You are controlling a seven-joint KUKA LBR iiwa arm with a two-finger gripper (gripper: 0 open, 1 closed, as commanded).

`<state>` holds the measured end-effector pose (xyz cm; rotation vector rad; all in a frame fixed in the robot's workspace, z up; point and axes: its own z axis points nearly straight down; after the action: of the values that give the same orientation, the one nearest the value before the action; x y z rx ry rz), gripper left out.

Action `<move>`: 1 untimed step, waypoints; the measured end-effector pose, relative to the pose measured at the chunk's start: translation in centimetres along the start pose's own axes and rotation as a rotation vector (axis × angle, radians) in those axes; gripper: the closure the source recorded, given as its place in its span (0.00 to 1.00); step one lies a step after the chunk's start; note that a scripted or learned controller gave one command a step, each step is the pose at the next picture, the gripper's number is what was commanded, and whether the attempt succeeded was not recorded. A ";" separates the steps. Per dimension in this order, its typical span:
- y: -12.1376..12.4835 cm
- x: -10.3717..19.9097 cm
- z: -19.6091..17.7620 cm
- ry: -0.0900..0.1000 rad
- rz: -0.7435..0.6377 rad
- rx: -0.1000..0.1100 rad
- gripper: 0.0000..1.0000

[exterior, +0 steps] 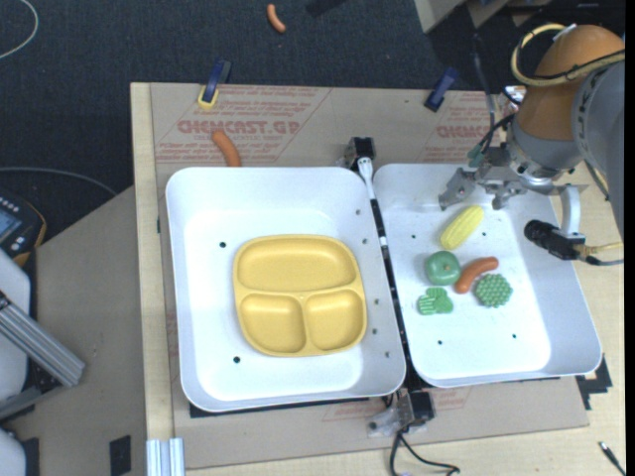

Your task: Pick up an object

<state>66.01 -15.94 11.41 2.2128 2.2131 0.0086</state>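
We are hovering the end effector [478,188], its state we cannot tell, just above the toy corn cob [461,226]; it is looking light, stiff, slippery, so we are gripping across its middle.

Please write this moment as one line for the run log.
phase: approach | gripper: above right bin, at corn | corn: lying in bin, not lifted | left bin: yellow tray
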 end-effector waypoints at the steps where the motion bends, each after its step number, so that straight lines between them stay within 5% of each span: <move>1: -0.2 0.1 -0.5 0.002 0.000 0.006 1.00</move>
<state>65.81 -15.83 11.89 2.2168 2.2174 0.0034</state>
